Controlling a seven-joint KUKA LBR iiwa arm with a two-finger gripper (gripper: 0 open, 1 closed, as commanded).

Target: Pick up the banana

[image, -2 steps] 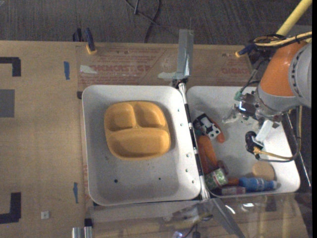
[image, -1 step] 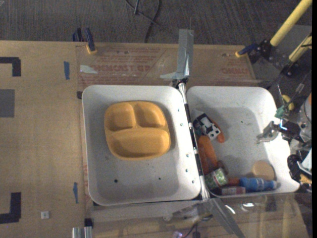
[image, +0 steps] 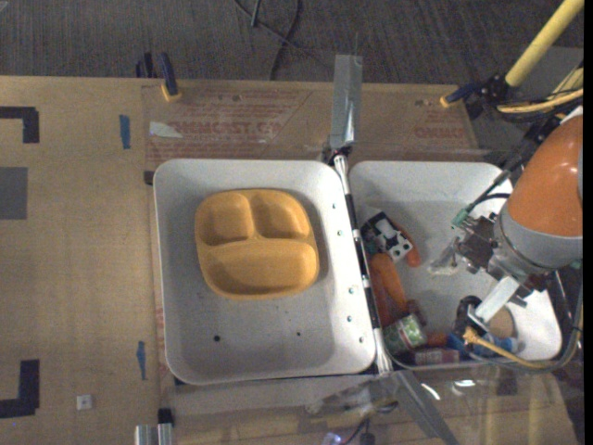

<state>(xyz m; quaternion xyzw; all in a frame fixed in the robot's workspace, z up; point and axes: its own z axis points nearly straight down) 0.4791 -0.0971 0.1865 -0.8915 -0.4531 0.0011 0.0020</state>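
Over the right bin (image: 417,179), I am hovering the gripper (image: 456,253), aperture impossible to tell, and needing to locate the banana next.

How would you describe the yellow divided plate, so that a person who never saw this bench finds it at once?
Start from the two white bins side by side and take the left bin. The yellow divided plate lies in its upper half, alone there. It has three compartments, while the small mixed items are piled in the right bin, along the shared wall.
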